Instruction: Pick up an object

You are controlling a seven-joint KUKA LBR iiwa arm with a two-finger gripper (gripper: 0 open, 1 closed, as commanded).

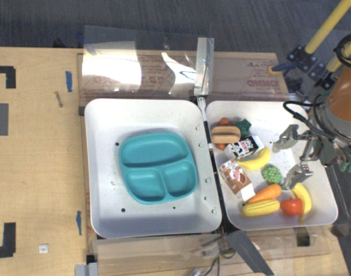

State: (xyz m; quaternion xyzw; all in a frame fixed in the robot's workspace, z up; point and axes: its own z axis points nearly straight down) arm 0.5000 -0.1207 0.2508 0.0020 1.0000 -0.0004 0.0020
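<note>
Gripper (294, 157) is seen spread open, grasping nothing, low over the right bin (327, 214). Toy food is crowded there: banana (255, 160), broccoli (272, 173), carrot (266, 192), tomato (290, 206). Risk judged: with items touching, a neighbour may be nudged or two pinched together.

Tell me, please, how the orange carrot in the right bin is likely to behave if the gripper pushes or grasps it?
The carrot looks like smooth moulded toy food, so probably stiff and light. Its tapered round body may roll or pivot when nudged. It lies against the corn and near the tomato, so a push would likely shift them too.
</note>
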